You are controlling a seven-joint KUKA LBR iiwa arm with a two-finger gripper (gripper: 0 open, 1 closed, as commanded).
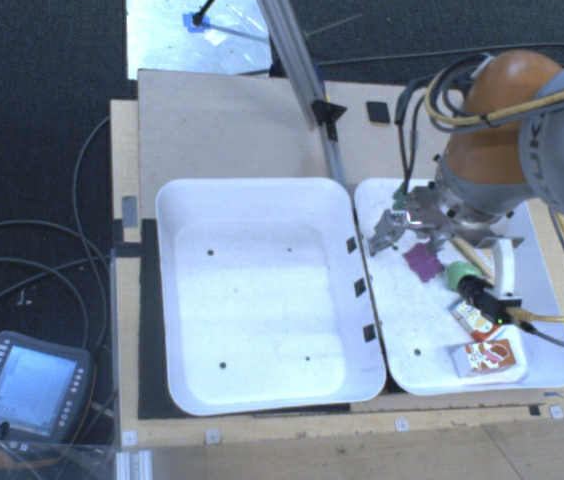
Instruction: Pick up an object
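My gripper (386, 235) hangs over the rear left part of the right bin (407, 368), close to the rim it shares with the left bin. No object shows in it. A flat purple piece (422, 261) lies just to the gripper's right on the bin floor. Beside that is a small green object (457, 273), partly covered by the arm's hardware. Nearer the front right corner lie an orange and white packet (472, 318) and a red and white packet (489, 356).
The left bin (177, 268) is a wide white tray with a raised rim. A slanted metal pole (297, 58) crosses behind the bins. Yellow and black cables loop around the arm's orange band (507, 78). A teach pendant (22, 383) lies on the floor at left.
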